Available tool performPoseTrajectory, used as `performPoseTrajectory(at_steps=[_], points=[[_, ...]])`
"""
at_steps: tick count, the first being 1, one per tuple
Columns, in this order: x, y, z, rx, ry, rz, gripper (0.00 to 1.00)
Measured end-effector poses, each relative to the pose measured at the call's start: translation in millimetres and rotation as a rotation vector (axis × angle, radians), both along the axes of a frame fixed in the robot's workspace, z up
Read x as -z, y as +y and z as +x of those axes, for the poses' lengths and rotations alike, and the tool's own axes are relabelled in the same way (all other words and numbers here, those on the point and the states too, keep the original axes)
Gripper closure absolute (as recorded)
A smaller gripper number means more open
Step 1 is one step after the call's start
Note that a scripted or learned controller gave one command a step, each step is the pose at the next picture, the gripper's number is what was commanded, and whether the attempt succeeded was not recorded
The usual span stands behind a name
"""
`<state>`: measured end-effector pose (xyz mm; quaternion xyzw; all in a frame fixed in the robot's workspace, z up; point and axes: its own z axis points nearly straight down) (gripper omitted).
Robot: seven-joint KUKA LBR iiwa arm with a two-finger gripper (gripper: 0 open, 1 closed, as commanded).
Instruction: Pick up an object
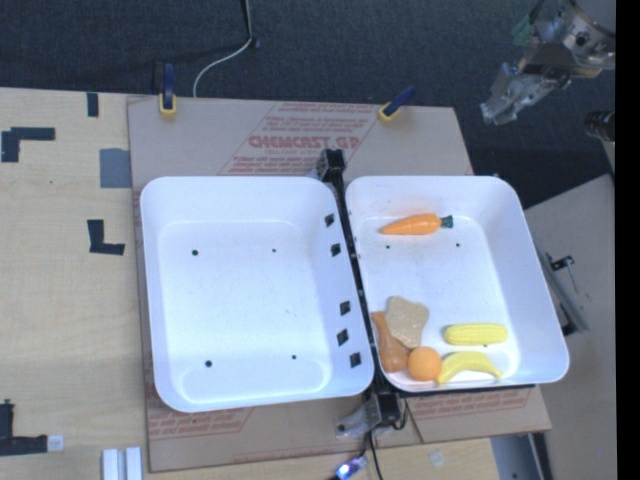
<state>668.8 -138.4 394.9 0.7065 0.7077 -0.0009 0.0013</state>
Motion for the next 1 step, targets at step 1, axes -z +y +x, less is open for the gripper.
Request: performPoseTrajectory(at_steps=[1], points=[[-94.2,118.1,-14.6,-0.012,-0.01,0.006,1.0]])
